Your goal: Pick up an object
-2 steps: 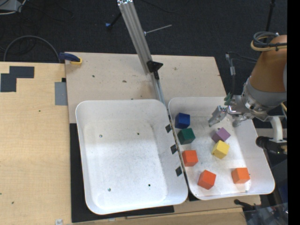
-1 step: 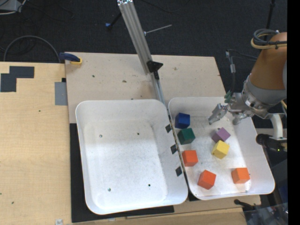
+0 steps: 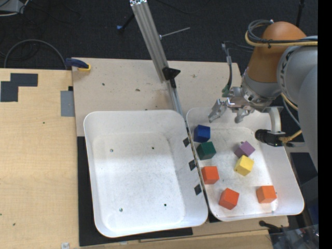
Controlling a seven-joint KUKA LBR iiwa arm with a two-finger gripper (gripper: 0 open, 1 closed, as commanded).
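My gripper (image 3: 231,111) open, empty, above blue cube (image 3: 202,133) | cube likely light, rigid | grip opp. flat faces.

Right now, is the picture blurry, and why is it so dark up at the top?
In the camera view the cubes, like the blue cube and yellow cube, look sharp with small soft shadows; the right bin is brightly lit, and the floor beyond the bench is black and dim.

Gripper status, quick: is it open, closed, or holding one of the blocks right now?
Gripper: open, holding nothing, above the far end of the right bin.
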